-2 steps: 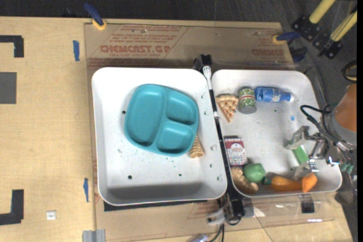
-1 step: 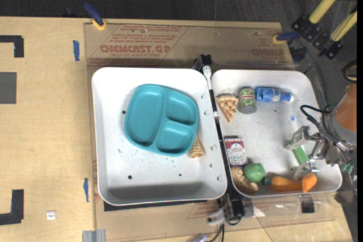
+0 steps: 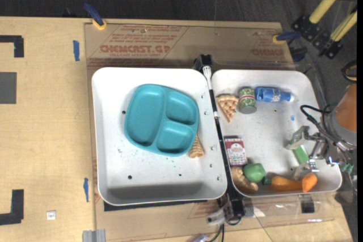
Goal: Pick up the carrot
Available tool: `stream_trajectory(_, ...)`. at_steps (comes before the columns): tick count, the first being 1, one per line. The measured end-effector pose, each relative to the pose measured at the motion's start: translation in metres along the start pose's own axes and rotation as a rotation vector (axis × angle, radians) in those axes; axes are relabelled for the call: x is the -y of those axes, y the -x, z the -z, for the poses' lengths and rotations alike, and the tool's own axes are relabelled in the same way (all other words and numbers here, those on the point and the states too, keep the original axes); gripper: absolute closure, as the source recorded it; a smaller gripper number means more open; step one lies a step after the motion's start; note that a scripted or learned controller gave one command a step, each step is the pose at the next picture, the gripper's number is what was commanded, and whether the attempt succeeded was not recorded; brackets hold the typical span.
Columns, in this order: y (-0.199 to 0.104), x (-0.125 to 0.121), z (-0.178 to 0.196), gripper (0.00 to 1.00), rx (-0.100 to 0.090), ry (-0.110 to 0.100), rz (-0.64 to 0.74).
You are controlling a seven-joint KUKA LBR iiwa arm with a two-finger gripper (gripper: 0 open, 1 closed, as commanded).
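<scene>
Orange carrot lies just below gripper (right bin).

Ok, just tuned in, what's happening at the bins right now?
The arm reaches in from the right with its gripper low in the right bin, just above the carrot lying along the near wall. The carrot is not lifted yet. Beside it sit a green pepper, a can and a bottle. The left bin holds a teal divided plate.
</scene>
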State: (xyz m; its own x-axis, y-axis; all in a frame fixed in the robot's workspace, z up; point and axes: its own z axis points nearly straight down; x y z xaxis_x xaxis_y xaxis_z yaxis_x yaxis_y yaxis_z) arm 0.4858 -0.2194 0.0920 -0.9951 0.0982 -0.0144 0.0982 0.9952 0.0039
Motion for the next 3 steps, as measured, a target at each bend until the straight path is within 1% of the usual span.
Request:
stream_trajectory(1,-0.003,0.004,0.02,0.0,-0.005,-0.007,-0.501)
stream_trajectory(2,0.004,-0.009,0.003,0.0,0.012,-0.005,-1.01)
stream_trajectory(3,-0.011,-0.06,0.031,0.0,-0.007,-0.012,-1.286)
